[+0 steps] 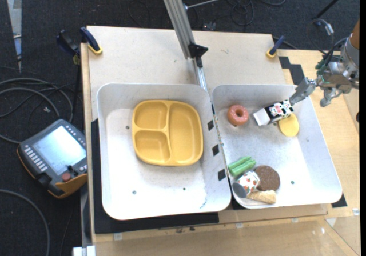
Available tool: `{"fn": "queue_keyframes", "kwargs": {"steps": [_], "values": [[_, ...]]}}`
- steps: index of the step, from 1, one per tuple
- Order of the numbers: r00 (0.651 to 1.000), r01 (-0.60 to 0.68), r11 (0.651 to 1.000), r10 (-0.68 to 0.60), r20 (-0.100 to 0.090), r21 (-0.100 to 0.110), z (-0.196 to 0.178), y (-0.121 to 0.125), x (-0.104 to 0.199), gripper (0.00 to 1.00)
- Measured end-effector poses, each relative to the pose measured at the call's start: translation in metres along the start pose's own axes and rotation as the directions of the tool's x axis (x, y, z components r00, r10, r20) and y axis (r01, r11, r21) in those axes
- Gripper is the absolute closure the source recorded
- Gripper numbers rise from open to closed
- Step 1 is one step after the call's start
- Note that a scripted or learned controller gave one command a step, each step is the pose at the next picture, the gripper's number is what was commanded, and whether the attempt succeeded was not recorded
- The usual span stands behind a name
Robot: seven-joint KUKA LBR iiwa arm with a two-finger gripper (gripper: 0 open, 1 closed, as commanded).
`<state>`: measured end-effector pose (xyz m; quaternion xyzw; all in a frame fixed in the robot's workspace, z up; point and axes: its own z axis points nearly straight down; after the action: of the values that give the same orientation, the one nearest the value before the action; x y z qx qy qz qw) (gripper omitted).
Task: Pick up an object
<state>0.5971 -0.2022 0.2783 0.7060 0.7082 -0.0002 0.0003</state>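
Observation:
The right bin holds several small food toys. A pink donut lies near its upper left. To the right of it sits a black-and-white patterned box, touching a yellow piece. Near the front are a green pod, a brown cookie, a small white patterned piece and a tan wedge. My gripper hovers over the bin's upper right rim, just right of the patterned box. It is open with nothing between its fingers.
A yellow divided plate lies in the left bin. A slanted metal post rises from the bench behind the bins. Clamps sit at the bench's back corners, and a teach pendant lies on the floor to the left.

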Motion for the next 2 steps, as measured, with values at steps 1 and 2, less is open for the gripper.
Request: {"fn": "queue_keyframes", "kwargs": {"steps": [1,2], "values": [[1.0,0.0,1.0,0.0,0.0,0.0,0.0,0.0,0.0,0.0],[1.0,0.001,1.0,-0.001,-0.001,0.004,0.05,0.009,0.004,0.0]]}}
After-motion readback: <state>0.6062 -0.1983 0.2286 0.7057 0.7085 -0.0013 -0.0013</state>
